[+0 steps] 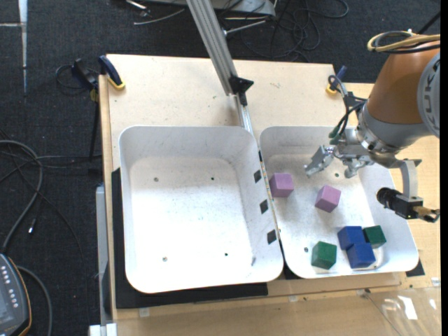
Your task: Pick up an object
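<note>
Purple cubes [281,184] [327,198] rest in right white bin [301,140] on bench; open, empty gripper [334,161] sits just beyond them.

Hand [334,161] above purple cubes [327,198]

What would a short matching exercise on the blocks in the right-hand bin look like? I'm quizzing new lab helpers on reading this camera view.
Things:
1. Purple block nearest the divider between the bins
2. Lone green block
3. Blue blocks
4. Gripper

Places:
A. Touching a second green block, near the right bin's front right corner
B. By the front rim, left of the blue pair
C. Over the back part of the bin
D. Left of the other purple block

Pairs: 1-D, 2-B, 3-A, 4-C
</note>
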